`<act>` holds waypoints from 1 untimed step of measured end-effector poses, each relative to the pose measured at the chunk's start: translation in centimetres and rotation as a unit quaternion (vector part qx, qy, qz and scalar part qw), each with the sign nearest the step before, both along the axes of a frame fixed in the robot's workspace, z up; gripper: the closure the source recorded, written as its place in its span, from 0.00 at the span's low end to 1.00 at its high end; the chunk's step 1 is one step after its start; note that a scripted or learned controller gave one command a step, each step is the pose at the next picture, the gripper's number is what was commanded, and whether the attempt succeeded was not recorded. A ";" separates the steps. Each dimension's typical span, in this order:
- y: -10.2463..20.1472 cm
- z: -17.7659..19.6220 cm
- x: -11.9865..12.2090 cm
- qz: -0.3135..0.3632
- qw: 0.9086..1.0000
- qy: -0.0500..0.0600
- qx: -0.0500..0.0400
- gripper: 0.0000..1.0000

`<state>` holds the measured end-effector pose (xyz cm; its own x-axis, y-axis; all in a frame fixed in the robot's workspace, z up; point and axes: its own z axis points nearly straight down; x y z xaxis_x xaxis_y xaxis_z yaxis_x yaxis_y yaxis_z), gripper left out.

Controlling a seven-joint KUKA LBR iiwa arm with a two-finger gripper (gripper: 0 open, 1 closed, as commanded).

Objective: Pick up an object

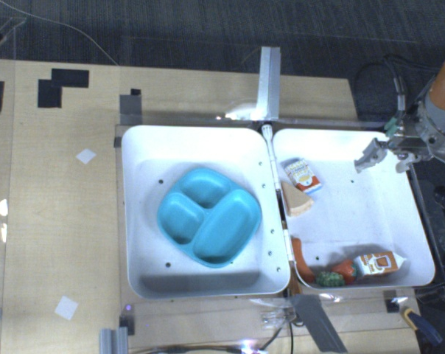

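1. The right bin [399, 220] holds the small things to pick from. A red-and-white carton [300, 174] lies near its far left corner, with a tan sandwich wedge [297, 200] touching it on the near side, against the left wall.
2. Along the near wall of that bin lie an orange sausage-like piece [299, 260] in the near left corner, a green broccoli piece [327, 278], a red piece [345, 269] and an orange-and-white juice carton [377, 263] on its side.
3. The gripper [381, 153] hovers over the far right corner of the right bin, well apart from every item; nothing sits between its fingers, and whether they are spread or closed cannot be told.
4. The left bin [138, 198] holds one blue plastic tray [209, 216] with three rounded compartments, sitting near its middle.
5. Both bins are shallow, white and smooth, touching along a metal divider [270, 87].
6. The desk [53, 198] is pale wood with black square marks [60, 85] at its far left; dark carpet [208, 13] lies beyond its far edge.
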<state>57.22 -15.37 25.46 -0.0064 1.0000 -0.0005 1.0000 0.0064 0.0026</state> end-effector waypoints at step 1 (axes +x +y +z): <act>2.4 -14.0 5.4 -0.094 0.996 0.000 0.001 0.00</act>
<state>62.59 -12.95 11.49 0.1815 0.9834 0.0008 0.9834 -0.1815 0.0015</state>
